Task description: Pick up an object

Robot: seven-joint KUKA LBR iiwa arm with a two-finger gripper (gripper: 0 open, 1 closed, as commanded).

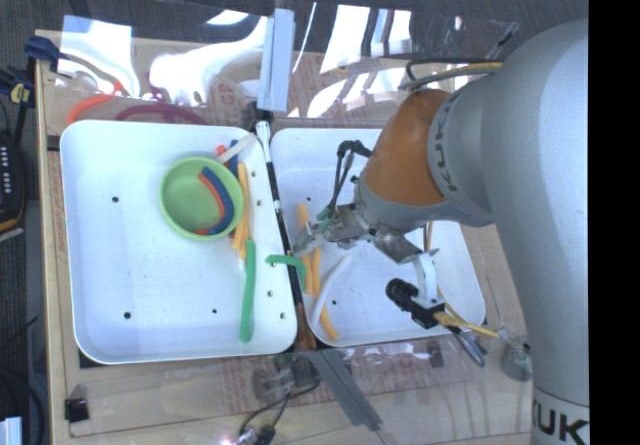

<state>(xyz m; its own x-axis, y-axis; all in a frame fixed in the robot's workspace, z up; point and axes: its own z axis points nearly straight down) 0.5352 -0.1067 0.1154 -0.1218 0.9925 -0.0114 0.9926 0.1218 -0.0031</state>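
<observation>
Several thin orange sticks [313, 273] are scattered along the left side of the right bin [455, 263], close to the divider, and the gripper [322, 225] is parked right over them. Finger state can't be made out tbh. A miss seems likely: such flat, skinny pieces could easily be skated over, or the bin wall could get clipped instead.

Orange sticks [313, 273] — perhaps straws — right bin.
</observation>
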